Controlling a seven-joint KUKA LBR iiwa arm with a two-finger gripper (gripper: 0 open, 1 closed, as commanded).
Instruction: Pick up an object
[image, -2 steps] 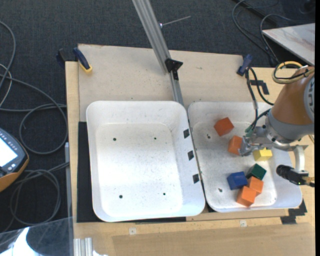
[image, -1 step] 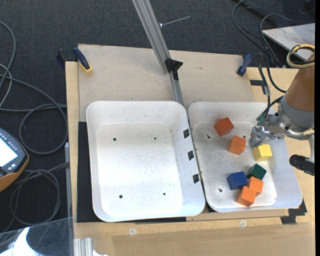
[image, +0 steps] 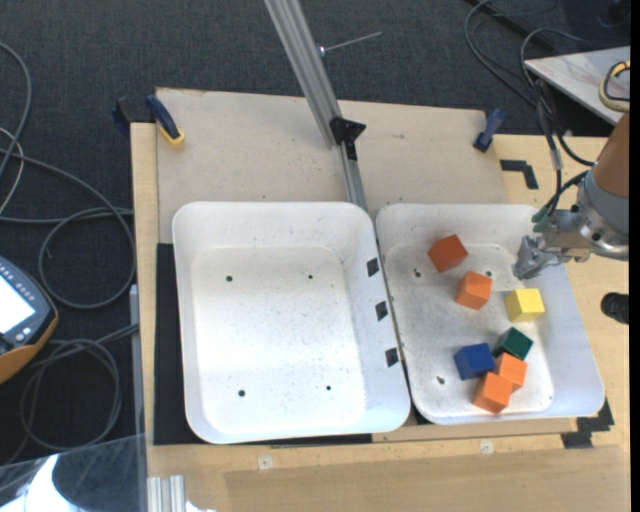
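The right bin (image: 420, 395) holds several small blocks. Two orange ones lie near its middle, one at the back (image: 447, 252) and one (image: 474, 290) just in front of it. A yellow block (image: 525, 303) sits toward the right side. Near the front lie a blue block (image: 474, 360), a green block (image: 516, 343) and two more orange blocks (image: 499, 382) close together. My gripper (image: 529, 260) hangs at the bin's right side, just behind the yellow block, with no block seen in it.
The left bin (image: 270, 320) stands beside the right one. A slanted metal post (image: 320, 90) rises from the board behind the bins. Blue clamps (image: 165, 118) hold the board's back corners. Cables lie on the dark floor to the left.
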